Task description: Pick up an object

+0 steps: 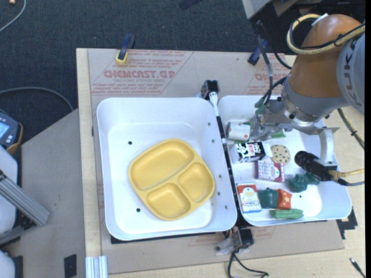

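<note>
Blk/wht cow-print carton (250,150), flat

We read this as a robotics lab: a plywood bench (174,68) on dark carpet (58,28), loose cables (35,94), spring clamps (124,50), two white bins (110,120), an industrial arm (324,57).

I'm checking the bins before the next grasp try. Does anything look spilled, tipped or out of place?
Nothing stands out. The yellow divided tray lies flat but askew in the left bin. The small toy foods, among them a cookie and a green bean, lie scattered inside the right bin, none over a rim.
</note>
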Tool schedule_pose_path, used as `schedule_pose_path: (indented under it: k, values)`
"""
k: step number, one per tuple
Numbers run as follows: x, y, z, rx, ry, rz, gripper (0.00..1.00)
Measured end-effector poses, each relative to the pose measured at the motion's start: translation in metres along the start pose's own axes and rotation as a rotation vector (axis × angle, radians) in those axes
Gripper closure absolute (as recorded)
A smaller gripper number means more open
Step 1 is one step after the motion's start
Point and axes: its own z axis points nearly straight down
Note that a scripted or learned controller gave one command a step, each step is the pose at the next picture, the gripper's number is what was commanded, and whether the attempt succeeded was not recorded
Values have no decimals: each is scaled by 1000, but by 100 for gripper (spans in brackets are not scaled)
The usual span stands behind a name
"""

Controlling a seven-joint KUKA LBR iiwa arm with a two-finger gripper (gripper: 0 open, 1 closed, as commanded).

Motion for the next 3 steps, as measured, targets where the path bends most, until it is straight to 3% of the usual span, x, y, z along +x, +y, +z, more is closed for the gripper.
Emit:
schedule_pose_path:
  k: [1,2,3]
  values:
    - [48,6,8,3,-1,2,100]
    - [58,-6,10,8,-1,6,100]
    - [70,3,14,3,-2,5,100]
